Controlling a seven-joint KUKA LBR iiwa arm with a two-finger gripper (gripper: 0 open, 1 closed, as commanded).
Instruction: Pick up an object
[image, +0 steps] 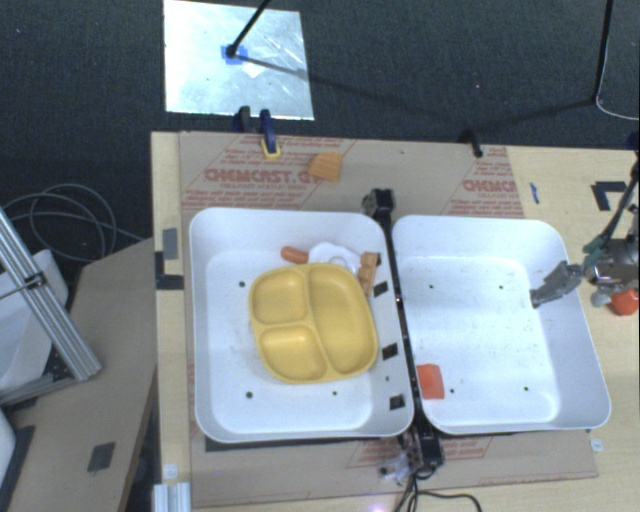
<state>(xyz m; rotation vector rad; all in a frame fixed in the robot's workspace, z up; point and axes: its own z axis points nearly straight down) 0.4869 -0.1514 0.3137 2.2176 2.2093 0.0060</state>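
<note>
Dark carpet is surrounding the counter (560, 180), which is carrying two shallow white bins side by side. I am seeing the left bin (215, 300) holding a yellow divided tray (310, 325), with a small orange piece (294, 255) and a tan piece (369, 268) lying just behind it. The right bin (520, 320) is holding a lone orange block (429, 380) near its front left corner, probably the easiest target since nothing is crowding it. The end effector (552, 285) is hanging over the right bin's far edge, well apart from that block; I cannot tell its state.
</note>
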